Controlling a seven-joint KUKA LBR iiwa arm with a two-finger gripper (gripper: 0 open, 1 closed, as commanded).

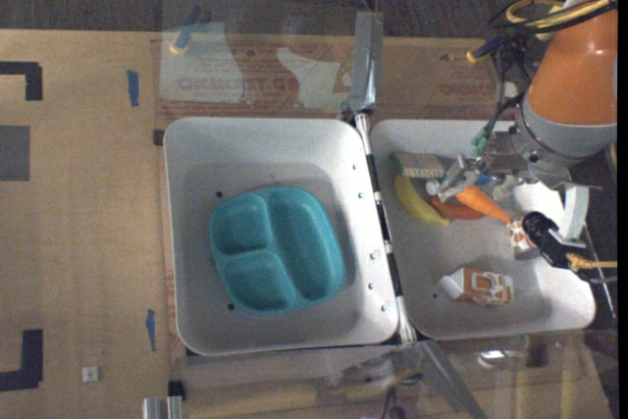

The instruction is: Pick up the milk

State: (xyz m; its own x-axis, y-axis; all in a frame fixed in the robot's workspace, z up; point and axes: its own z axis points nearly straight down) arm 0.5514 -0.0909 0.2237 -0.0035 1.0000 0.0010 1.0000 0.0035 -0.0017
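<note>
Milk [478, 286] lies flat below your end effector [459, 178] — well apart, so nothing is picked yet — grip state unclear.

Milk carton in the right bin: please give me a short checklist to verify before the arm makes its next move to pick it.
1. Milk carton in view, lying on its side in the right bin: ok.
2. Space around the carton free of other items: ok.
3. Claw above the carton: not ok, it is over the banana and carrot.
4. Claw free of any item: cannot tell.
5. Teal divided plate apart, in the left bin: ok.
</note>
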